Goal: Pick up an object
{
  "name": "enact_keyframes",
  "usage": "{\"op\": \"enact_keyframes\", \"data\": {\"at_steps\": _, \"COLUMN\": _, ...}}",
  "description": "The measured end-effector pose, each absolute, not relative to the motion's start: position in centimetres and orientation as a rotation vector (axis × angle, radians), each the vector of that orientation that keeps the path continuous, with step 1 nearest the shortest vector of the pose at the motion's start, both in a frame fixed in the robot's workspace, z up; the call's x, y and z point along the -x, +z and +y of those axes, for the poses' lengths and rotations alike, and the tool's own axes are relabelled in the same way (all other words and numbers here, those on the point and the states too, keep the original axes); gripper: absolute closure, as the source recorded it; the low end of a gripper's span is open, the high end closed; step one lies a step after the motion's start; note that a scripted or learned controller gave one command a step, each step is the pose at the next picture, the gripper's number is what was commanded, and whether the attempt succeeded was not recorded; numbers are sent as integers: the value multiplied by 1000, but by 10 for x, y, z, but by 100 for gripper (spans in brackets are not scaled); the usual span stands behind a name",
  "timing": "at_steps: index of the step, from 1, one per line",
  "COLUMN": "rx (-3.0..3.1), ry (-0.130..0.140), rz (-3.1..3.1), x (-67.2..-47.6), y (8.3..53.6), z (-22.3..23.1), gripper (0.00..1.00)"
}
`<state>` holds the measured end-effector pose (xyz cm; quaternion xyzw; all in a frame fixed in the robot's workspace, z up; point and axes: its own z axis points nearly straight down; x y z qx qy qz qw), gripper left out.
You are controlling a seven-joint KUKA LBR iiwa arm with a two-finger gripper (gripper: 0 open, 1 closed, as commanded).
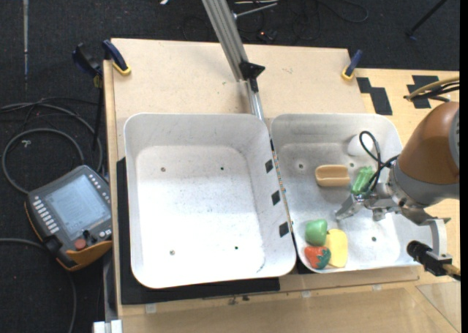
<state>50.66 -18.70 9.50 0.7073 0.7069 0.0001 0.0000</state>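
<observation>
green object by the hand, right bin

green object point(362, 178) lies in the right bin point(307, 134), upper right part, touching or just beside the hand point(356, 206). looks like a small light plastic toy, smooth, maybe slippery; take it across its narrow width. can't tell whether the hand is apart or together. tan piece point(332, 174) just to its left.

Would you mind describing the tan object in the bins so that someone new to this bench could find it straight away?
Start at the right-hand white bin, the one the grey arm reaches into. Near its middle, left of the gripper, lies the tan oblong block, flat on the bin floor. It lies apart from the green, yellow and red pieces clustered at the near edge, and is the only tan item.
</observation>
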Motion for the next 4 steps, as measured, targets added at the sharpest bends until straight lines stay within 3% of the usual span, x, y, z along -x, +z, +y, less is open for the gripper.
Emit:
{"op": "enact_keyframes", "data": {"at_steps": 1, "rx": -2220, "ry": 3, "rz": 2219, "x": -507, "y": 106, "z": -187, "gripper": 100}}
{"op": "enact_keyframes", "data": {"at_steps": 3, "rx": -2214, "ry": 4, "rz": 2220, "x": -518, "y": 212, "z": -194, "gripper": 100}}
{"op": "enact_keyframes", "data": {"at_steps": 4, "rx": -2214, "ry": 1, "rz": 2231, "x": -520, "y": 209, "z": -147, "gripper": 100}}
